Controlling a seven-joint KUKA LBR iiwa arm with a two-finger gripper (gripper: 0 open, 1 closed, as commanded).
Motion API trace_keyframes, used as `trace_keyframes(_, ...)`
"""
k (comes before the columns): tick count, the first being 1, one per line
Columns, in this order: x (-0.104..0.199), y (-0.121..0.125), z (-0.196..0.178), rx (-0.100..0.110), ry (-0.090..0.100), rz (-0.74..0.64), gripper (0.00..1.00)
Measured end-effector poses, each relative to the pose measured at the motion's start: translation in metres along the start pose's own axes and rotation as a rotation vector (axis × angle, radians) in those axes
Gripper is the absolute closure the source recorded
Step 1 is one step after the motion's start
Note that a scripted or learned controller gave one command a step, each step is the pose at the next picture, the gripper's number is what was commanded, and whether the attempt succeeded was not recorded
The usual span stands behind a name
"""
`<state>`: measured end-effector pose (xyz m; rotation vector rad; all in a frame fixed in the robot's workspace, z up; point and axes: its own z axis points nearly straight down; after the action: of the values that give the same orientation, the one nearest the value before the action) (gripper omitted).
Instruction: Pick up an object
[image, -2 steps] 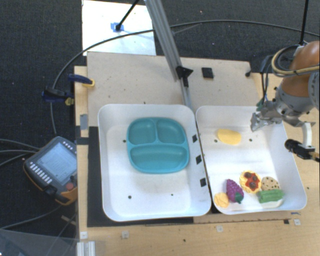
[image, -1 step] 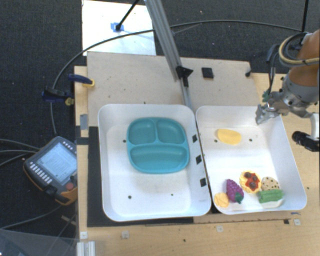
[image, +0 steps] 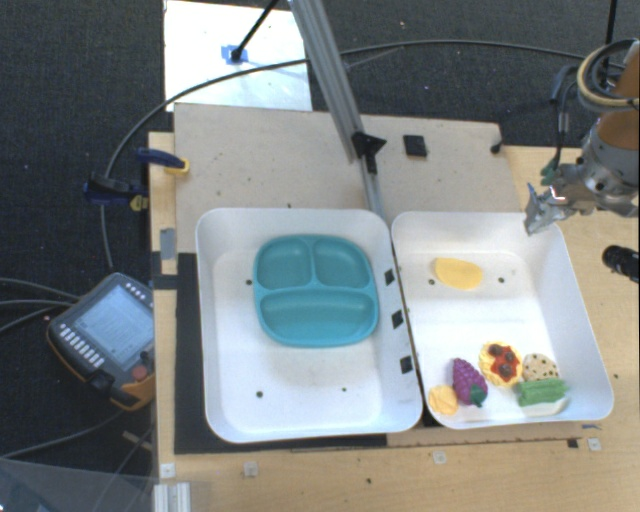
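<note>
From my remote station I see the grey arm's jaws (image: 541, 210) poised at the upper right corner of the right-hand shallow white bin (image: 575, 290), over its rim; I cannot tell whether they are open or closed, and nothing is visible between them. In that bin, a flat yellow oval piece (image: 458, 273) lies toward the upper middle, well apart from the jaws. Along the bin's near edge sit a small orange-yellow round piece (image: 443, 400), a purple grape-cluster toy (image: 467, 381), a yellow tart-like toy with red topping (image: 500, 362), a beige speckled cookie-like piece (image: 541, 367) and a green block (image: 541, 392), close together. The left-hand white bin (image: 225, 330) holds a teal three-compartment plate (image: 315, 291). A handheld control pendant (image: 105, 338) lies left of the bench (image: 270, 150).
</note>
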<state>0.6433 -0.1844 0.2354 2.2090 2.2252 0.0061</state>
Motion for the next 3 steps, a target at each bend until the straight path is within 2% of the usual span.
trace_keyframes(1,0.056,-0.003,-0.008,0.003,0.003,-0.003,1.0)
trace_keyframes(2,0.099,-0.015,-0.002,0.006,0.003,-0.002,1.0)
trace_keyframes(3,0.16,-0.03,-0.004,0.006,0.004,-0.004,1.0)
